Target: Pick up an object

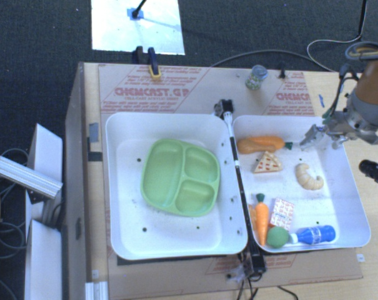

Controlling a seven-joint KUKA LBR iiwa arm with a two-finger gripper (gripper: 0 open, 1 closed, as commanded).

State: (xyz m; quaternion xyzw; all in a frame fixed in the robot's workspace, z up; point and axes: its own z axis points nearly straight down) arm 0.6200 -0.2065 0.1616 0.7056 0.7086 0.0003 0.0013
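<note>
The right bin (357,211) holds several toy items: an orange carrot-like piece (260,144) at the back, a pizza slice (267,163), a croissant (309,176), a small carrot (261,214), a pink-dotted wafer (282,212), a green ball (277,237) and a blue bottle (316,234). My gripper (322,140) hangs over the bin's back right part, above and to the right of the croissant. Its fingers are spread open with nothing between them.
The left bin (123,167) holds a green sectioned plate (180,177). A black divider strip (237,174) runs between the bins. A small jar (257,77) and a clamp (152,64) stand at the bench's back edge. Cables trail at the right.
</note>
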